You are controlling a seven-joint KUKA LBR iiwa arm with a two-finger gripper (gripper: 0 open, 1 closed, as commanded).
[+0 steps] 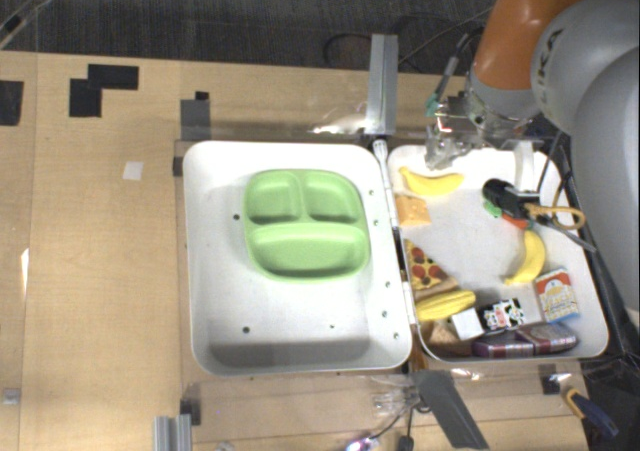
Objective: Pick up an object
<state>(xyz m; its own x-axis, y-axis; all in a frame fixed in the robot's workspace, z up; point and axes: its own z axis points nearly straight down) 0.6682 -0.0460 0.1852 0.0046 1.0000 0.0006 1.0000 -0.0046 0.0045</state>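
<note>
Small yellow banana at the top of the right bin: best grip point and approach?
Take the small yellow banana at its middle, from straight above, fingers across its narrow width. It lies flat, curved, ends upturned; the end effector hovers just above it, and the bin wall crowds its left end.

Divided plate (304, 222) sitting in left bin (215, 319). Right bin (597, 324) holding small banana (431, 180) at back, larger banana (530, 257) right, pizza slice (425, 269) left (packets crowding front); gripper (441, 146) hanging above small banana.
</note>
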